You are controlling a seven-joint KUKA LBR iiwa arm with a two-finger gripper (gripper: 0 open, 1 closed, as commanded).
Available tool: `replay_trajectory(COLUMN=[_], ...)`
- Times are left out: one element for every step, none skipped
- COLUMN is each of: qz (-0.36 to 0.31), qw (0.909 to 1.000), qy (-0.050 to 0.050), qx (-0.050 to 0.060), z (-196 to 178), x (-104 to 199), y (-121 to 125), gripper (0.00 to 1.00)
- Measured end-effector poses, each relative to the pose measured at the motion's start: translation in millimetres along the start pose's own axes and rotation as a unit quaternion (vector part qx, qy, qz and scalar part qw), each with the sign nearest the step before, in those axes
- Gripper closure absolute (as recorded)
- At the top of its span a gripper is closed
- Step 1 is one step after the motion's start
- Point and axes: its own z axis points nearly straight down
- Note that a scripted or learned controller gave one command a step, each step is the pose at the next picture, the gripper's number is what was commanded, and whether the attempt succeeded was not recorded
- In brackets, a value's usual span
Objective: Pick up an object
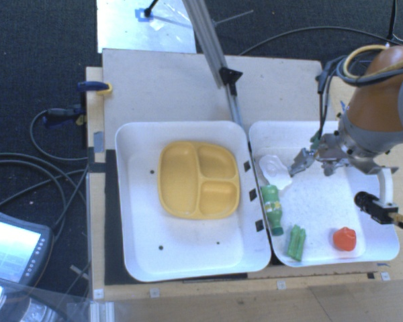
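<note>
The arm hangs over the right bin (389,247), with the jaws (317,158) above its far left part, close to a crumpled white piece (274,170) that looks like thin plastic or paper. I cannot tell whether the jaws are wide or narrow, and nothing shows between them. I judge this to be the approach step: no object is picked yet.

Candidates lie in the right bin. A green bottle (272,208) with a pale label lies along the left wall, smooth and cylindrical. A smaller green block (296,241) lies just beside it, ribbed by the look of it. A squat orange piece (344,238) sits well apart, near the front right corner.

The next move calls for lowering over one object and closing squarely; the bottle's round body may roll.

The left bin (131,180) holds a yellow tray (199,179), glossy plastic with three compartments.
</note>
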Motion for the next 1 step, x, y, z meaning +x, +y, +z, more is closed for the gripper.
replay_trajectory(qz=[0.001], qw=[1.0], qy=[0.0], qx=[0.0], z=[-0.1], x=[-0.1], y=[0.1], gripper=[0.0])
